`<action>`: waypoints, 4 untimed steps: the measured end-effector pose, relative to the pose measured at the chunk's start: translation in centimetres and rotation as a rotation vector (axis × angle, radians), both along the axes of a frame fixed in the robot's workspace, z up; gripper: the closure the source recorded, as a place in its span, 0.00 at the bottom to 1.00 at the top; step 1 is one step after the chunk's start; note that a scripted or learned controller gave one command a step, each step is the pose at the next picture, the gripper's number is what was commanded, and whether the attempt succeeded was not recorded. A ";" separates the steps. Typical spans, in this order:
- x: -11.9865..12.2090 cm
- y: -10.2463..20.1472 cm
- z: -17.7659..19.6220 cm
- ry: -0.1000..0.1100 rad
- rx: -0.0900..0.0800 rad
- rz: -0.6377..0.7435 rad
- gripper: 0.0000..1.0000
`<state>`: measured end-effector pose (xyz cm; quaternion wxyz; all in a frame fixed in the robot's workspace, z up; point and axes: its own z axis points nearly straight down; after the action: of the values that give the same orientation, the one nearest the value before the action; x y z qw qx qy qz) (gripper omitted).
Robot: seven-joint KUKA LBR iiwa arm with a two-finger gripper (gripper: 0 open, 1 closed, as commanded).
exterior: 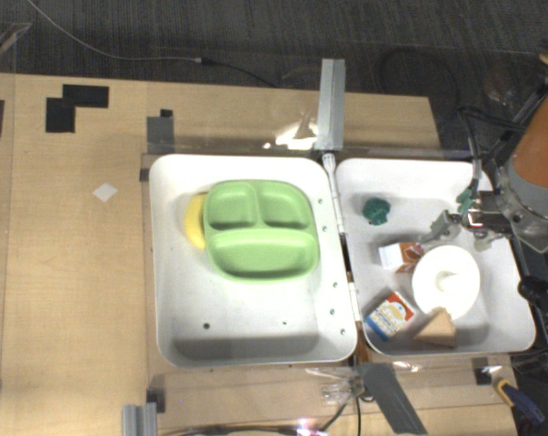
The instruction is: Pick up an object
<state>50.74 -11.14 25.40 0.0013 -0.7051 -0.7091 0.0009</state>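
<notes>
The right bin (501, 175) holds several objects. A small dark green lump (375, 211) lies at the back left. A white round dish (446, 282) sits in the middle, with a small orange and white pack (401, 254) at its left. A colourful snack box (389, 316) and a tan wedge (436, 328) lie at the front. My gripper (451, 214) hangs over the bin just behind the white dish, open, with nothing between its fingers. The arm's orange band (539, 148) is at the right edge.
The left bin (178, 271) holds a green divided plate (259, 228) with a yellow object (194, 221) poking out from under its left side. A metal divider post (332, 107) stands between the bins at the back. Cables hang by the arm.
</notes>
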 end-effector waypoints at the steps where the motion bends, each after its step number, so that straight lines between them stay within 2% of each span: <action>1: 7.3 4.8 -4.0 0.000 0.001 0.246 0.00; 2: 13.4 1.5 -12.4 0.000 0.001 0.251 0.00; 3: 16.2 -2.2 -6.3 -0.004 -0.001 0.147 0.00; 4: 16.2 1.9 -16.1 -0.005 0.000 0.166 0.00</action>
<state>66.97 -9.20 9.28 -0.0006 -0.6438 -0.7652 -0.0005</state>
